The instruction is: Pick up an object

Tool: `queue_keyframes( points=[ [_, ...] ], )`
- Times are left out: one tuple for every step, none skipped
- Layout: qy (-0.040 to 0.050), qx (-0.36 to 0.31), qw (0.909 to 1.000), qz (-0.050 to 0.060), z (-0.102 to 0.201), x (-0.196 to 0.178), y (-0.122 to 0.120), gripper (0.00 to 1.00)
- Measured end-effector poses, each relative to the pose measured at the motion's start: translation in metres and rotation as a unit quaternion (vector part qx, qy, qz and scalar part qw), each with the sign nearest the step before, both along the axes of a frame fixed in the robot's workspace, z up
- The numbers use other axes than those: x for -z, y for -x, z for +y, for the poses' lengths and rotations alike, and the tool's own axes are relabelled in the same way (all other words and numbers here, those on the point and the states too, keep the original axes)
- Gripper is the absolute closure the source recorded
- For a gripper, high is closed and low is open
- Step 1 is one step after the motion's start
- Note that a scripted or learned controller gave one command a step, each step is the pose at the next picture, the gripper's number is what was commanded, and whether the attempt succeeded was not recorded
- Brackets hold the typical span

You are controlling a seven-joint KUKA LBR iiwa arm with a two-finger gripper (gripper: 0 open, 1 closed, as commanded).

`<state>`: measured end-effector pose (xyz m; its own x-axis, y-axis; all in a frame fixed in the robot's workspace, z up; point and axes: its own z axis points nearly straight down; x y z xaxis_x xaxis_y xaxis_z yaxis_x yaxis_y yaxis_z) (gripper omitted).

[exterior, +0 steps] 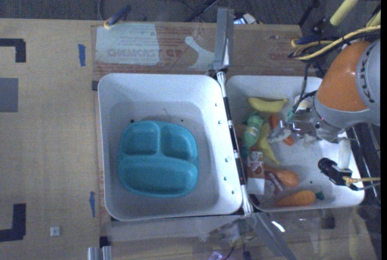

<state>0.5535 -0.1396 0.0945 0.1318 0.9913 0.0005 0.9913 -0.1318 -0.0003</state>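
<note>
Counter carries two white bins: left bin (109, 95) holds one teal divided plate (158, 158). Right bin (344, 198) holds the toy food, heaped toward its left wall. Arm's gripper (294, 127) hangs mid-bin; fingers' opening unreadable. Nearest target, yellow banana (268, 105), lies just left and toward the far rim, long axis crosswise. Two orange carrots (299, 198) near the front edge.

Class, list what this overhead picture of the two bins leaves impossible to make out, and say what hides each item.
1. Claw in the camera view: too small and blurred to tell whether it grips anything.
2. Small red-and-white packet by the right white bin's left wall: label too blurred to read.
3. Far right part of that bin: covered by the grey and orange arm.
</note>
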Motion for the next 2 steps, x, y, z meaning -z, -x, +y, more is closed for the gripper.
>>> queue_keyframes(
  points=[
    [0.0002, 0.001, 1.0, 0.0, -0.001, -0.01, 0.0, 1.0],
    [0.0002, -0.065, 0.9979, 0.0, 0.092, -0.163, 0.028, 1.0]
  ],
)
